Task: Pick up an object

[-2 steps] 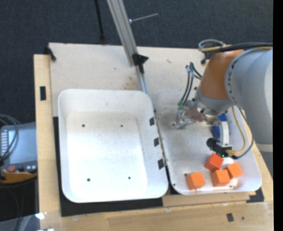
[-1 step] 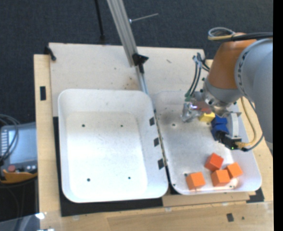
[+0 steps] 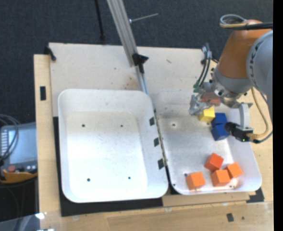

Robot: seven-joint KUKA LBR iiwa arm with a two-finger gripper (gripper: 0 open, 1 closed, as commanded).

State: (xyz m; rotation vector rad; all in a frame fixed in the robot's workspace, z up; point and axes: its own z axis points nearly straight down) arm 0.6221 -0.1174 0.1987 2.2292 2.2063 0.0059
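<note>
My gripper (image 3: 199,106) hangs over the back part of the right bin (image 3: 179,143), under the orange-banded wrist (image 3: 237,52). A small yellow block (image 3: 208,113) lies right below and beside the gripper tip, touching or nearly touching it. Two blue blocks sit next to it, one (image 3: 220,118) against the yellow block and one (image 3: 219,131) just in front. Several orange blocks rest at the bin's front right: one (image 3: 214,161), another (image 3: 234,170), a third (image 3: 220,177), and one apart to the left (image 3: 195,180).
The left bin (image 3: 69,129) stands beside the right one, with a dark divider strip (image 3: 156,141) between them. A slanted aluminium pole (image 3: 124,28) rises behind the bins. Cables and a small black part (image 3: 239,131) hang from the arm near the blue blocks.
</note>
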